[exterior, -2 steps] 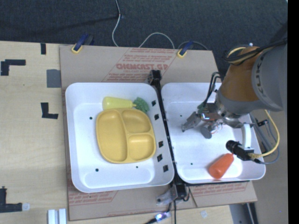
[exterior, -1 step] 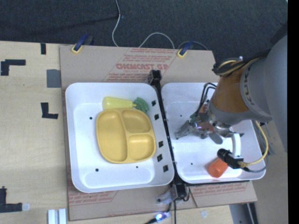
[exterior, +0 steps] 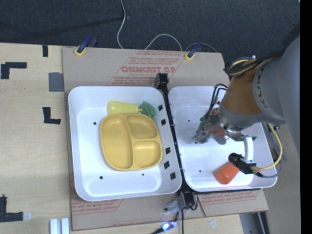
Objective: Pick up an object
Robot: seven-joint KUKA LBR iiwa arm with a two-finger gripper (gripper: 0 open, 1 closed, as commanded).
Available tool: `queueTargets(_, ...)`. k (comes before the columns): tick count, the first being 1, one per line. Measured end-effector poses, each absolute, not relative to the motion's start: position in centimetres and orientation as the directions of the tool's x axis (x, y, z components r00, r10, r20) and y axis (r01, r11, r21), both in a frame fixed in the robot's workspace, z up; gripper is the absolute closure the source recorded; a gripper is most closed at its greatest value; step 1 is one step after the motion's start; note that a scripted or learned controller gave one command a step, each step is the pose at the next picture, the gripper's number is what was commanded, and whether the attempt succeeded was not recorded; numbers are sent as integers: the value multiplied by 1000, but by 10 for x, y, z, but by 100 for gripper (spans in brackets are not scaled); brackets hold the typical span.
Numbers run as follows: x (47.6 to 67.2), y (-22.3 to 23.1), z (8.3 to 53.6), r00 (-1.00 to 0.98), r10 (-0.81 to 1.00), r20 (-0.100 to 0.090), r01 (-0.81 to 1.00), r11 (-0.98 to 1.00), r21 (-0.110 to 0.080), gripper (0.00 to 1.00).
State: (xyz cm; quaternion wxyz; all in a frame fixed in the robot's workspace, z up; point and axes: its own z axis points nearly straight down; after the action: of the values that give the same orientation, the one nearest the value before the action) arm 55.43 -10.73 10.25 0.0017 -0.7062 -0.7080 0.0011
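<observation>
From the camera above, two shallow white bins side by side: left bin (exterior: 85, 179) and right bin (exterior: 192, 104), meeting along a shared edge studded with small black clips (exterior: 168, 150). Both set on one cardboard sheet (exterior: 146, 67), itself flat on the wooden bench (exterior: 29, 145) and pinned at its far edge by two blue-and-yellow clamps (exterior: 84, 45), one toward each far corner.

In the left bin, two things. One yellow plate (exterior: 130, 143) with three compartments, flat in the middle and taking up most of the floor. One yellow toy vegetable (exterior: 124, 107) with a green end, lying along the plate's far rim, between plate and far wall; touching the rim or just clear of it, hard to say. Bare white floor only in strips along the left edge and the near edge, widest at the near right corner.

In the right bin, one thing: an orange piece (exterior: 224, 174) close to the near edge, toward the near right corner. Apart from it, farther in and to the left, the gripper (exterior: 201, 136), low over the bin's middle, nearer the shared edge than the right edge. Spread or closed: impossible to tell from this angle. Behind the gripper, the grey arm (exterior: 243, 96) with its orange band, covering the right edge and far right corner. Open floor along the far edge, in the far left corner and in the near left corner, plus a bare stretch between gripper and orange piece.
</observation>
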Motion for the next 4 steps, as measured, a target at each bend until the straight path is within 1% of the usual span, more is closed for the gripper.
queueTargets(1, 564, -101, 152, -2, 1000, 0, 1000, 2, 3, 100)
queueTargets(2, 557, -105, 211, -1, 1000, -1, 1000, 1, 4, 100)
queueTargets(3, 558, -105, 232, -1, 1000, 0, 1000, 1, 2, 100)
queueTargets(4, 554, -52, 220, -6, 1000, 1, 1000, 6, -3, 100)
